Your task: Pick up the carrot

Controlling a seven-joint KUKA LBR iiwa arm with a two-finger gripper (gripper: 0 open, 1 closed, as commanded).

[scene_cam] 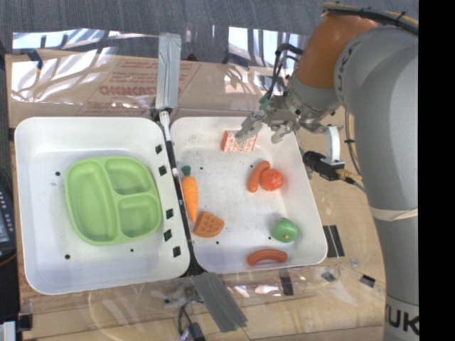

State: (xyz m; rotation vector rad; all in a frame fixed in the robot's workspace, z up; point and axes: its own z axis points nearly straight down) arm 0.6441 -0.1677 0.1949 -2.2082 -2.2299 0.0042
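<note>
The carrot (190,197) is orange with a green top and lies lengthwise against the left wall of the right bin (307,190). My gripper (263,132) hangs over the bin's back part, well to the right of and behind the carrot. It stands open with nothing between its fingers. Its left fingertip (248,129) sits just above a small red and white box (237,143).
In the right bin lie a waffle piece (207,224) just below the carrot, an orange sausage (254,179) touching a red tomato (271,180), a green fruit (285,230) and a red sausage (266,256). The left bin (35,190) holds a green divided plate (114,199).
</note>
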